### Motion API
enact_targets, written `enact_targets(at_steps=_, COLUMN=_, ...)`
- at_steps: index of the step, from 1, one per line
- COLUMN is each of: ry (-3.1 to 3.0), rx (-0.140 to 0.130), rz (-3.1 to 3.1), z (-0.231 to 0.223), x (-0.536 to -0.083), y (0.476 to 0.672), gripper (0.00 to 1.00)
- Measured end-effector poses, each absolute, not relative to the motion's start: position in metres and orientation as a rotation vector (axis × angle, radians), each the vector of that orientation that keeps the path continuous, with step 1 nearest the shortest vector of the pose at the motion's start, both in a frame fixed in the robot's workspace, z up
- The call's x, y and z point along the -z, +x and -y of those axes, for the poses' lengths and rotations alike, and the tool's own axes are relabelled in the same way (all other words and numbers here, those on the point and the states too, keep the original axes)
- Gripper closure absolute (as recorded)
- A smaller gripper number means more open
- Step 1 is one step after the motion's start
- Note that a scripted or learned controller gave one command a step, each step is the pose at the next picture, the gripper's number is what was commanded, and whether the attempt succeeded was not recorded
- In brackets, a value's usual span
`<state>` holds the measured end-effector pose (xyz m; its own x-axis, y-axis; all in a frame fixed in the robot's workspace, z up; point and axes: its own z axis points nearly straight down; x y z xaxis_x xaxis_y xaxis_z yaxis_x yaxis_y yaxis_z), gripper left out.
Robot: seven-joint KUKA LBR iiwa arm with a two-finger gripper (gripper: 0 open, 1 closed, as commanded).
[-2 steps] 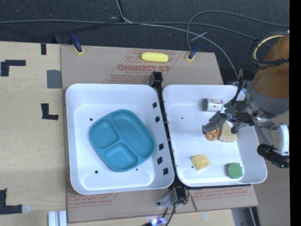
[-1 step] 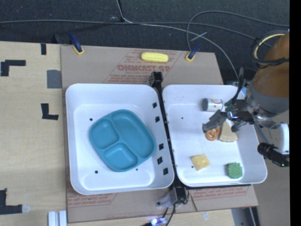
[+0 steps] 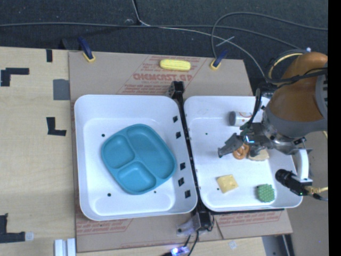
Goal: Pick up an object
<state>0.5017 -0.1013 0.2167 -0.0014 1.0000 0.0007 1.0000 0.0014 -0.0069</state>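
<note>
We see the claw low in the right bin, right by an orange pretzel-like piece; can't tell if its fingers are apart or together, too dark. Yellow cracker and green sponge lie near the front wall. Blue divided plate sits in the left bin.

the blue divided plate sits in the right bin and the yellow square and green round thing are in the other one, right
Not quite: the camera view shows the blue divided plate in the left bin, not the right. The yellow square and the green round thing are in the other one, the right bin, near its front edge.
</note>
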Motion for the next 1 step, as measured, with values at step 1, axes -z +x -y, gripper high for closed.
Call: enact_targets(at_steps=1, ry=-2.216, rx=-0.007, rz=2.219, z=0.0964, x=-0.1711, y=0.5049, gripper=0.0)
